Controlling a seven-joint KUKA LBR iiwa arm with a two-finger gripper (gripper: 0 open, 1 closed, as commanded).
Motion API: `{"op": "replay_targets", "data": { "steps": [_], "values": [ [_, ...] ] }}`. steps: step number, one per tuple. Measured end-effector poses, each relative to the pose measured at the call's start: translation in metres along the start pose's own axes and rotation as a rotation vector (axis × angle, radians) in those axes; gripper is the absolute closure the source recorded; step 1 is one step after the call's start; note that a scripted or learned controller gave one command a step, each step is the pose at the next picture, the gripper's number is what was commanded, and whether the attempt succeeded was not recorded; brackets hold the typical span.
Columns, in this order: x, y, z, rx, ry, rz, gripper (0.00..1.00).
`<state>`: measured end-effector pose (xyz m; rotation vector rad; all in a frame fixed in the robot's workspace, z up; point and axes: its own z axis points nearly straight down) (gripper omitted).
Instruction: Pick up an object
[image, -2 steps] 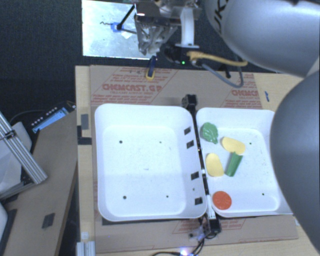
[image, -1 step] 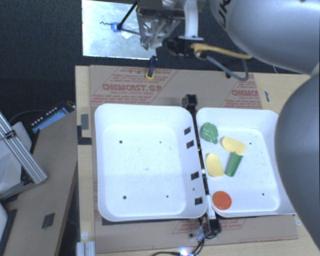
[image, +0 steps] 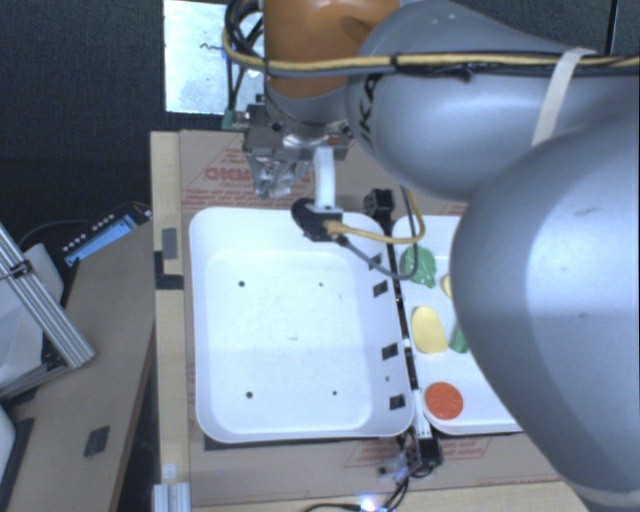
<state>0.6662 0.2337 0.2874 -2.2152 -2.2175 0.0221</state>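
We see the gripper (image: 272, 180) hovering at twelve o'clock beyond the left bin (image: 215, 300), its grasp state impossible to tell, while pickable objects, like the orange ball (image: 444, 401), sit at three o'clock.

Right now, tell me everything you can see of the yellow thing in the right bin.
The yellow object is a small, smooth, rounded lump, plastic-looking and pale yellow, longer than wide. It lies on the floor of the right bin near the divider between the bins, between a green object above and an orange-red round object below. Nothing grips it.
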Motion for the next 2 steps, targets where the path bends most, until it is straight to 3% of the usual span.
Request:
{"op": "replay_targets", "data": {
  "steps": [1,2],
  "values": [
    [0.0,0.001,-0.128,-0.03,0.01,-0.003,1.0],
    [0.0,0.0,-0.147,-0.019,0.007,-0.004,1.0]
  ]
}}
